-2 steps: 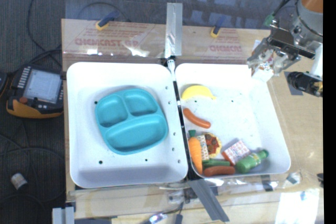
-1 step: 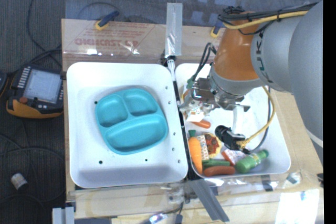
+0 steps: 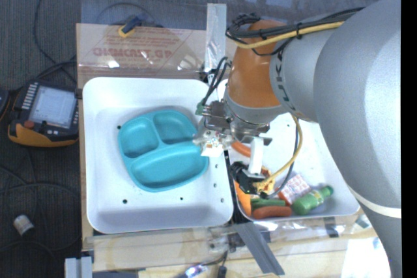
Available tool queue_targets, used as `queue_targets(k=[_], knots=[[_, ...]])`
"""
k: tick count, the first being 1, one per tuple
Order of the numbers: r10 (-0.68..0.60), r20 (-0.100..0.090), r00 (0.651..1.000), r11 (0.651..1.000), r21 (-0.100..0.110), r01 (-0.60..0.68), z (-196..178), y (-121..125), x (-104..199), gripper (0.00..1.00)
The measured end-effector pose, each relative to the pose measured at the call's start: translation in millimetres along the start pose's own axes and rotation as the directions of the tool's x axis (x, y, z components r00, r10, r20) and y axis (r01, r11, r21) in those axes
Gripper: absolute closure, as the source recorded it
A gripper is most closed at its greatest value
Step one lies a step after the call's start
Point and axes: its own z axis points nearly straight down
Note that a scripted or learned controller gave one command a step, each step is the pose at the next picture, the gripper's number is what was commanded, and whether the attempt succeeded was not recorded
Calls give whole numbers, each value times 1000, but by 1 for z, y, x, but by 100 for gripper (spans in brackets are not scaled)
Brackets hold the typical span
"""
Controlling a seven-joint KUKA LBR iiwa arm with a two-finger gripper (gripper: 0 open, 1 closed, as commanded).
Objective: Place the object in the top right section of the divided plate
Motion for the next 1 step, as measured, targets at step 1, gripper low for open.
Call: queue_targets(k=[1], knots=[[-13, 0, 1000, 1000, 0, 13, 0, 1, 27, 100]])
